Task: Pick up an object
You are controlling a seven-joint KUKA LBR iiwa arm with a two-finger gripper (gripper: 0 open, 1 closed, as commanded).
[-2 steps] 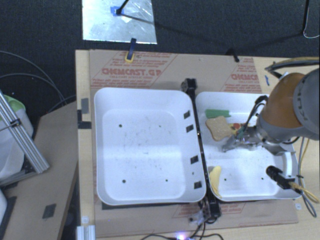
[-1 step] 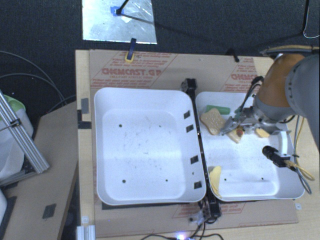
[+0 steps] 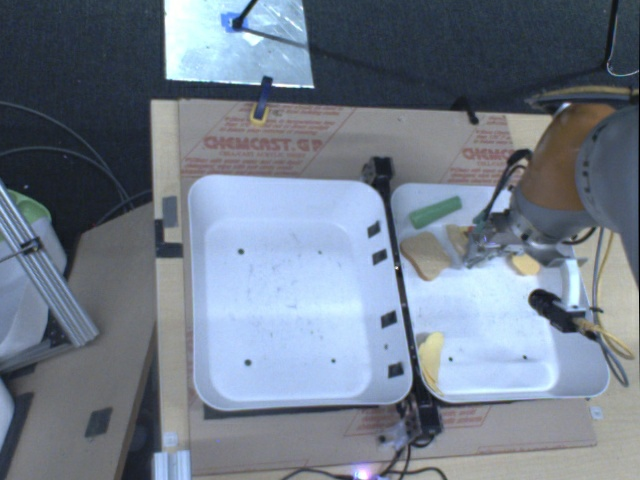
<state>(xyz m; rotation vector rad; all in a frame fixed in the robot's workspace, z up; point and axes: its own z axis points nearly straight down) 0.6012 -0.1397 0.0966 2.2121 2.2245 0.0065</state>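
My gripper [image 3: 478, 249] hangs low in the right bin [image 3: 500, 368], at its upper middle. Just left of it lies a tan, bread-like piece [image 3: 425, 256], and a small yellow piece [image 3: 458, 236] sits right by the fingertips. A green cylinder [image 3: 435, 211] lies near the bin's far wall. Another yellow piece [image 3: 525, 265] peeks out from under the wrist on the right. A pale yellow object [image 3: 431, 357] rests against the bin's left wall near the front. Nothing is visibly held between the fingers.
The left bin [image 3: 290, 288] stands beside the right one, with a black divider [image 3: 392, 278] between them. The arm's grey and orange wrist [image 3: 570, 178] covers the right bin's far right corner. A black cable fitting [image 3: 556, 311] hangs over the bin's right side.
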